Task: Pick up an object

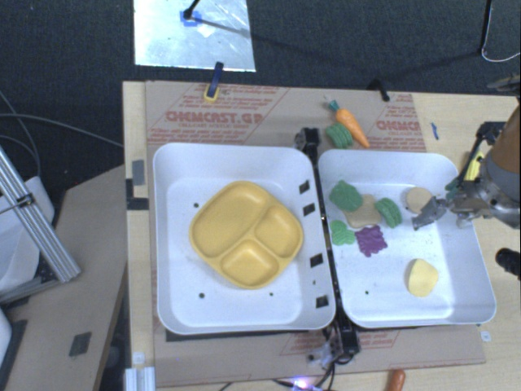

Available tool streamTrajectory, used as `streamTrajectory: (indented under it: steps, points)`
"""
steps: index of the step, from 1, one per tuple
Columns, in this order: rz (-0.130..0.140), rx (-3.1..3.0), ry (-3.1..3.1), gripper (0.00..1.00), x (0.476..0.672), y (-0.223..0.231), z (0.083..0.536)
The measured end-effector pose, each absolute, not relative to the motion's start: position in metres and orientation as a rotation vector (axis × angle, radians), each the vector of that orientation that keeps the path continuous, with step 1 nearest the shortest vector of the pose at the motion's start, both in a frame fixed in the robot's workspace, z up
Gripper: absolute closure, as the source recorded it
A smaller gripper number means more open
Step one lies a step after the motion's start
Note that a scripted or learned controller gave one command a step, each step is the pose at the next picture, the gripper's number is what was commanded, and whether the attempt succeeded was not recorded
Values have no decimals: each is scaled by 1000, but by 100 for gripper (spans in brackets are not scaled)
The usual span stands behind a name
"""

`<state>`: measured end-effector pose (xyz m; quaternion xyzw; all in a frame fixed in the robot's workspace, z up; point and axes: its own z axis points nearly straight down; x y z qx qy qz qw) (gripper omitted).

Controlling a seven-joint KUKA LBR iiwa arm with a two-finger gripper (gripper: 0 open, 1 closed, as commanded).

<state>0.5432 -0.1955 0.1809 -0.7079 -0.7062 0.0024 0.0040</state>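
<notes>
Gripper: over right bin, beside tan piece; clenched or released, I cannot tell.
Left bin: yellow divided plate.

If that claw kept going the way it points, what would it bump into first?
Probably the green piece just left of the gripper, which points left and slightly down over the right bin. Its height is unclear, so it might pass above.

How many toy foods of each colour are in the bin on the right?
In the right bin:
Green: 3, at the top left, in the middle and by the left wall
Tan: 2, a flat piece and a round piece beside the gripper
Purple: 1, the grapes
Yellow: 1
Total: 7
</notes>
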Motion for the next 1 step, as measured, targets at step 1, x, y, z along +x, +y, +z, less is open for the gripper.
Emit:
streamTrajectory:
  steps: [1]
  points:
    - [4, -2222, -2212, 0, 483, -207, 79]
